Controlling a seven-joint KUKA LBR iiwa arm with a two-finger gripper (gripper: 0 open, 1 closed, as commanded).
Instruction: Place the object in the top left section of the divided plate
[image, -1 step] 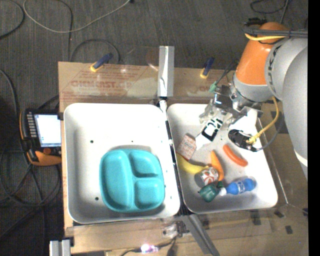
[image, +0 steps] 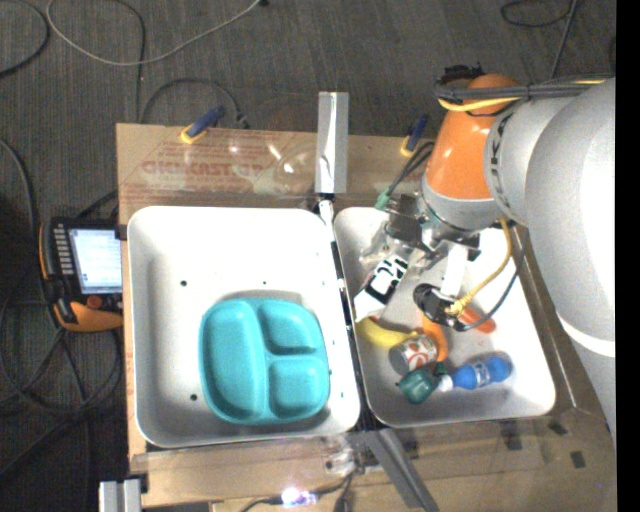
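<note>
Overhead slanted view of the bench. Two shallow white bins lie side by side: the left bin (image: 150, 260) and the right bin (image: 530, 385). The grey arm (image: 575, 180), with its orange band (image: 465, 150) above the wrist, reaches in from the right and hangs over the upper half of the right bin.

The gripper (image: 395, 270) points down and to the left, its black-and-white end close to the divider between the bins. Whether it is spread or closed cannot be told at this angle, and nothing can be made out in its grasp.

The loose objects lie in a cluster in the lower half of the right bin, just below and to the right of the gripper. They comprise a yellow banana-shaped piece (image: 378, 331) nearest the gripper, an orange piece (image: 432, 330), a small round can (image: 418, 351), a dark green block (image: 417, 385), and a blue bottle (image: 482, 372) lying on its side. The can touches the yellow piece, and the green block touches the bottle's end.

The left bin holds a teal divided plate (image: 262, 360) in its lower centre, with one long section on the left and two smaller sections on the right. The plate lies well apart from the gripper, across the divider.

A handheld control pendant (image: 85, 272) rests left of the bench.
</note>
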